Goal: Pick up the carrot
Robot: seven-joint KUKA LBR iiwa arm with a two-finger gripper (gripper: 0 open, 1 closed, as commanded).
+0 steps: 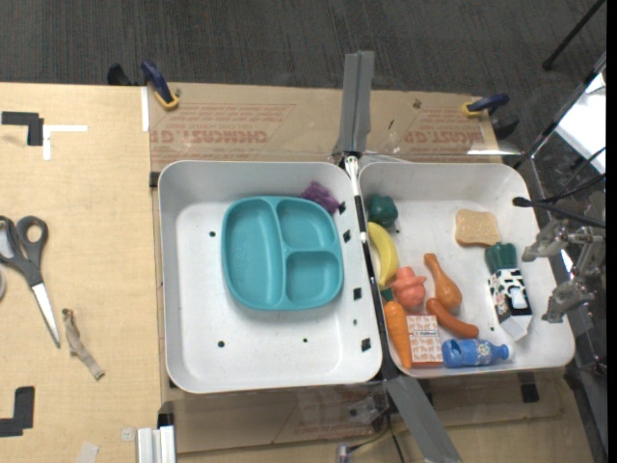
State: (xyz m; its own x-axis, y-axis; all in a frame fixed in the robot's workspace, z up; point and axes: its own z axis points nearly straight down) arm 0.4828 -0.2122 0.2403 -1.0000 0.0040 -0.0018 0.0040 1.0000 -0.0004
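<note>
Nearest the lens, the long orange plastic carrot (396, 333) lies along the right white bin's (434, 170) left wall, below 1 yellow banana (384, 252). Probably light, stiff, slick; grasp mid-body. Claw (564, 270) state: cannot tell.

Grey metal gripper (567, 270) hardware w/ pale silvery brackets and thin angled struts. Dark cables looped just above it, black tubing alongside. Small bolts on brackets; details too blurred for markings.
</note>
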